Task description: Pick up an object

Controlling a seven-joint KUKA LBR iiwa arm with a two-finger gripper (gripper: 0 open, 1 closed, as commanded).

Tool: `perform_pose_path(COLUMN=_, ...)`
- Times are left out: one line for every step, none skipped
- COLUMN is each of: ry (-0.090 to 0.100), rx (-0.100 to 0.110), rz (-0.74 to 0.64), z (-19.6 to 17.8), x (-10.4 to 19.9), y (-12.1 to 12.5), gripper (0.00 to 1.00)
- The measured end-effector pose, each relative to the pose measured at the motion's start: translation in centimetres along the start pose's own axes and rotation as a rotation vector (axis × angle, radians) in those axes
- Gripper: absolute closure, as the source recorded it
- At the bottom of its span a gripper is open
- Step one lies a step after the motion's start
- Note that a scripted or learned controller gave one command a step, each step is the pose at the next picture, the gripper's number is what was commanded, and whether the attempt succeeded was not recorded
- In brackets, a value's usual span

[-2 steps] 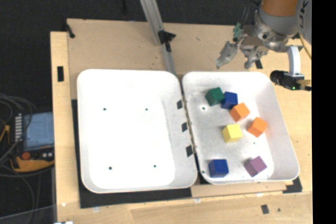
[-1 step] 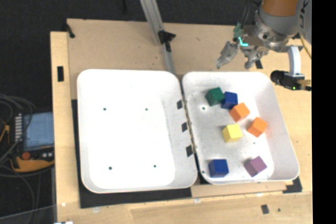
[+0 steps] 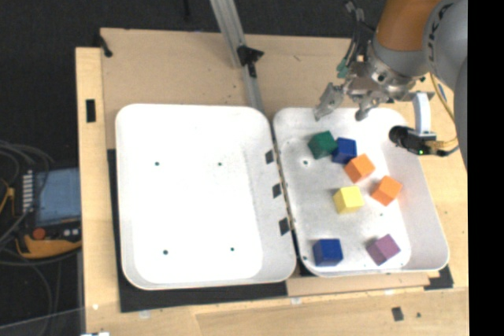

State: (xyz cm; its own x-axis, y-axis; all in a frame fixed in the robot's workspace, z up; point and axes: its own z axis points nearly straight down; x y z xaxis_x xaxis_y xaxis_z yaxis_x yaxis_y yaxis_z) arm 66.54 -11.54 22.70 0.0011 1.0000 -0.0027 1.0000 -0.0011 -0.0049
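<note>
The right bin (image 3: pixel 417 248) holds several small blocks: a green one (image 3: pixel 320 144), a blue one (image 3: pixel 344 149) touching it, two orange ones (image 3: pixel 360 168) (image 3: pixel 387 190), a yellow one (image 3: pixel 347 199), a second blue one (image 3: pixel 327 251) and a purple one (image 3: pixel 383 249). My gripper (image 3: pixel 343 108) hangs over the bin's far edge, above and behind the green and blue blocks. Its two fingers are spread apart, one fingertip (image 3: pixel 322 113) on the left and one on the right, with nothing between them.
The left bin (image 3: pixel 189 193) lies beside the right one with a row of black clips along the shared edge. A slanted metal rail (image 3: pixel 228 20) rises from the bench behind the bins. A blue and orange device (image 3: pixel 47 208) sits off the bench at left.
</note>
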Motion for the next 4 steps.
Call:
perform_pose_path(ry=0.0, rx=0.0, rz=0.002, z=6.3, x=-0.3, y=0.0, gripper=0.0)
perform_pose_path(ry=-0.005, rx=-0.019, rz=0.0, z=10.3, x=-0.5, y=-0.5, gripper=0.0)
perform_pose_path(ry=-0.001, rx=-0.022, rz=0.005, z=9.0, x=-0.5, y=-0.4, gripper=1.0)
perform_pose_path(ry=0.002, rx=-0.011, rz=-0.004, z=2.8, x=0.1, y=-0.3, gripper=1.0)
